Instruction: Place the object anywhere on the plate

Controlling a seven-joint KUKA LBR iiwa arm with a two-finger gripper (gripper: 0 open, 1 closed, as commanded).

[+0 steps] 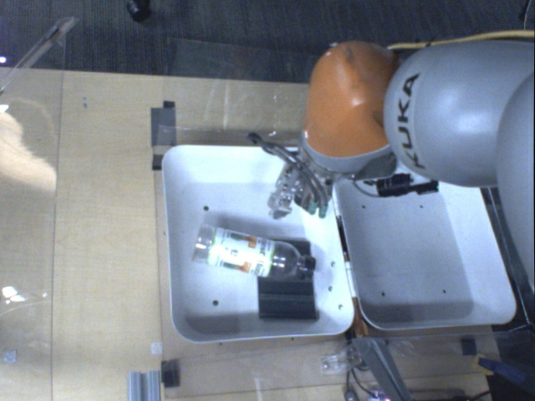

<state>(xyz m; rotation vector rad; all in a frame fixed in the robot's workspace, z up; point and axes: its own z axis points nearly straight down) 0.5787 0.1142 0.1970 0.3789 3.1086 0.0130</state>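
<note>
Camera view: claw (294, 197) hanging over the upper right part of the left bin (180, 224), under the orange band (347, 98) of the grey arm (468, 111). Fingers pointing down and left, tips close together, nothing visible between them; exact opening hard to tell. Below and left of it, well apart, a clear plastic bottle (251, 255) lying on its side on the bin floor, white label with orange and green print, dark cap pointing right. Cap end resting against a flat black rectangular plate (287, 295), lying near the bin's lower right corner. Right bin (435, 257) alongside, partly covered by the arm.
</note>
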